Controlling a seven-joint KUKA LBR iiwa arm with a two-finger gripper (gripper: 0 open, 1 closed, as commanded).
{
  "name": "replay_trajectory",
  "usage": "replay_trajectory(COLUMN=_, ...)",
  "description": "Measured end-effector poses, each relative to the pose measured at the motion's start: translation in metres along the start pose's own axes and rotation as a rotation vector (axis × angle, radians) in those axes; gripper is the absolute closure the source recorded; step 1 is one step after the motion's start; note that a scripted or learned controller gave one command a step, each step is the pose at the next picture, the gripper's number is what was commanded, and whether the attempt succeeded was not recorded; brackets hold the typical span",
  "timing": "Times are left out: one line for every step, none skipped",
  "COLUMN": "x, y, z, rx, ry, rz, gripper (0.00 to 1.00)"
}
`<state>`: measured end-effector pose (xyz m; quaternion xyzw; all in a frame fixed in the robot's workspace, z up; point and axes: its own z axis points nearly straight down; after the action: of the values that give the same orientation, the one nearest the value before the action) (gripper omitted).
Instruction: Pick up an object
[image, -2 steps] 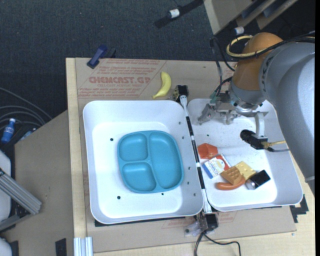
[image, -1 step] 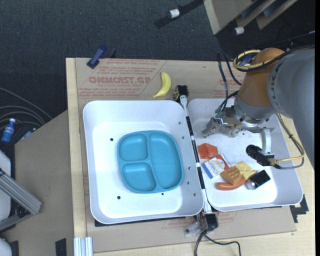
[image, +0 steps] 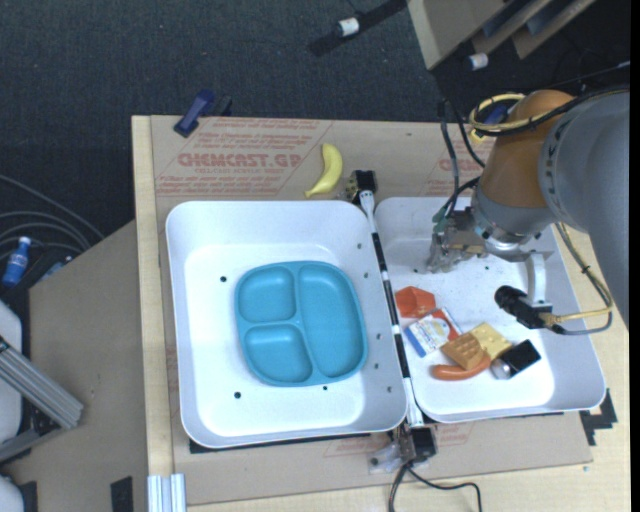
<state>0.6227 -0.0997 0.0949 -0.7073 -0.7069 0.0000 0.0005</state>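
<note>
The right bin (image: 570, 385) holds a cluster of small items near its front. Among them are an orange-red piece (image: 415, 299), a white and blue packet (image: 429, 333), a brown waffle-like piece (image: 465, 349), a yellow slice (image: 490, 338), a red sausage shape (image: 458, 373) and a small black block (image: 518, 357). My gripper (image: 448, 250) hangs over the back left part of this bin, above bare white floor. It is well behind the cluster and touches none of the items. I see nothing held in it.
The left bin (image: 195, 230) carries a blue divided plate (image: 300, 322). A yellow banana (image: 326, 170) lies on the bench behind the bins. A black plug on a cable (image: 520, 303) hangs from the arm over the right bin.
</note>
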Motion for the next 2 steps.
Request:
replay_trajectory(x=0.0, y=0.0, z=0.0, rx=0.0, ry=0.0, rz=0.0, gripper=0.0)
replay_trajectory(x=0.007, y=0.044, z=0.01, rx=-0.001, ry=-0.001, rz=-0.001, gripper=0.0)
